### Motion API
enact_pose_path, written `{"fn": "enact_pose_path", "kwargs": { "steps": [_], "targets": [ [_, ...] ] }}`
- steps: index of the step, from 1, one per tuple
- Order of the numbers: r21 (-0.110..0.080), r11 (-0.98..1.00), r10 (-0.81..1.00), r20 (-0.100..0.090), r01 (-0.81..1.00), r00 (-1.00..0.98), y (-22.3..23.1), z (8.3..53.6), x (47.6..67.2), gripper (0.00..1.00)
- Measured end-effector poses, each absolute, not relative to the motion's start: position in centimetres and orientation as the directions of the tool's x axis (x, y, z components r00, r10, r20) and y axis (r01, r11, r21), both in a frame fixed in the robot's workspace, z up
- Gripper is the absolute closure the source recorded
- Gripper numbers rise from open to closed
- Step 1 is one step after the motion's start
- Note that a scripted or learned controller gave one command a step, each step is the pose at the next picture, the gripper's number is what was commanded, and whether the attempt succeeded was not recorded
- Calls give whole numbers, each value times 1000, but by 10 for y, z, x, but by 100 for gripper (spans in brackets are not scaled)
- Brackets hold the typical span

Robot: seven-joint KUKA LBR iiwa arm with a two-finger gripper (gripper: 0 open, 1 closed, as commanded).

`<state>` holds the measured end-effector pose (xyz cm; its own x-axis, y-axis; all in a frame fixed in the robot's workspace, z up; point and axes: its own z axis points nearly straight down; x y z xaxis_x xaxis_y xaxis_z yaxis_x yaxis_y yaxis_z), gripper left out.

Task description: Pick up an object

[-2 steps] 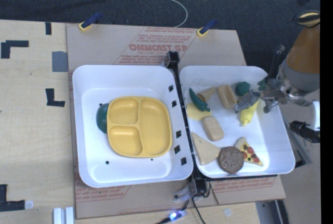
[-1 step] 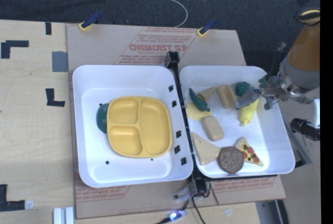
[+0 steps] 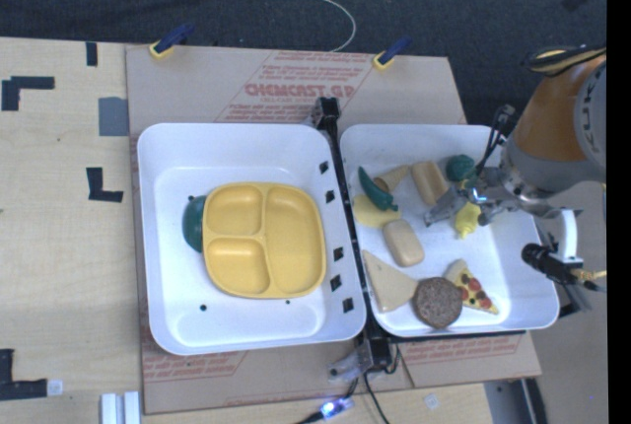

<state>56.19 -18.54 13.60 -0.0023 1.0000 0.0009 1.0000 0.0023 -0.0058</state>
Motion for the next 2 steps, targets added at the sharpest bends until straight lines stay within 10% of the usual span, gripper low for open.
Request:
{"fn": "enact_pose_path", "kwargs": {
  "steps": [1,2],
  "targets": [
    [1,-1,1000,-3,1000,1,-187,98,562,0],
    [-3,1,1000,0,1000,-1,-185,105,562,100]
  ]
}}
